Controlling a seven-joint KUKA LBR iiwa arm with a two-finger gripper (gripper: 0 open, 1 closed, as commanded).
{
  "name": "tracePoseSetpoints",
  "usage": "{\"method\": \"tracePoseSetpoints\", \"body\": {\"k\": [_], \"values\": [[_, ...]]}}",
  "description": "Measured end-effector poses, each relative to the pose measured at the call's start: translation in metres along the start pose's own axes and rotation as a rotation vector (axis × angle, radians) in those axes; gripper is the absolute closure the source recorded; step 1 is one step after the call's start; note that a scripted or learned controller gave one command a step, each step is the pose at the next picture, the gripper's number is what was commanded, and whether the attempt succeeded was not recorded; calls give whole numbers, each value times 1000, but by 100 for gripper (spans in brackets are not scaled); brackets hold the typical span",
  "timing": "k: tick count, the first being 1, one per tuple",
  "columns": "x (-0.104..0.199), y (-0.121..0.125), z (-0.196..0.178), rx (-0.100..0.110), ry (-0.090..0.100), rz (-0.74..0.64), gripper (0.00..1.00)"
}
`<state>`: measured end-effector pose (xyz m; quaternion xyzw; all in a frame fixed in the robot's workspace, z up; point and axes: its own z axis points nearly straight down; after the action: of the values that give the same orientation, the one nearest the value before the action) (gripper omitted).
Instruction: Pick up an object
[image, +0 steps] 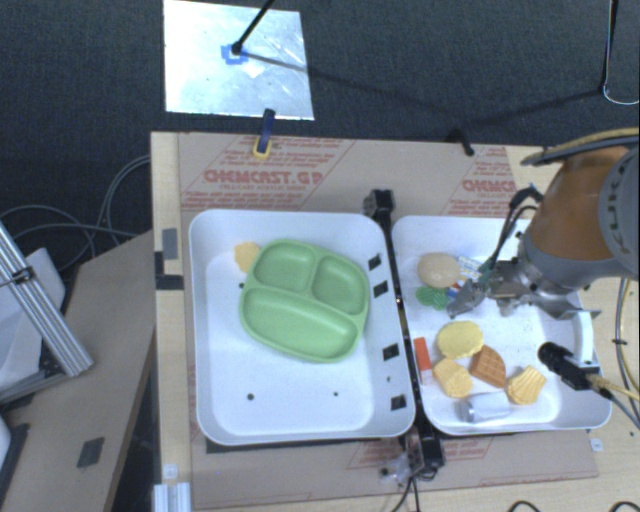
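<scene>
Fingers (470, 291) of the gripper (465, 294) looked slightly parted with nothing between them, their tips just beside the small green piece (432, 296), which lay touching the lower edge of the round tan piece (437, 269) in the right bin (440, 225). Because the green piece sat so low and so tight against the tan piece, the closing fingers would likely skid off it, nudge the tan piece aside, or shut on air. The yellow piece (460, 338), below the tan piece, stood apart.
</scene>
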<state>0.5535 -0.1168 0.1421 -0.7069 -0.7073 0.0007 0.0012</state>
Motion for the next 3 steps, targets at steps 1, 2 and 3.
{"method": "tracePoseSetpoints", "body": {"k": [1,2,3], "values": [[1,0,52,1,1,0,0],[0,1,39,-5,-1,-1,100],[4,7,-6,-8,-2,-4,100]]}}
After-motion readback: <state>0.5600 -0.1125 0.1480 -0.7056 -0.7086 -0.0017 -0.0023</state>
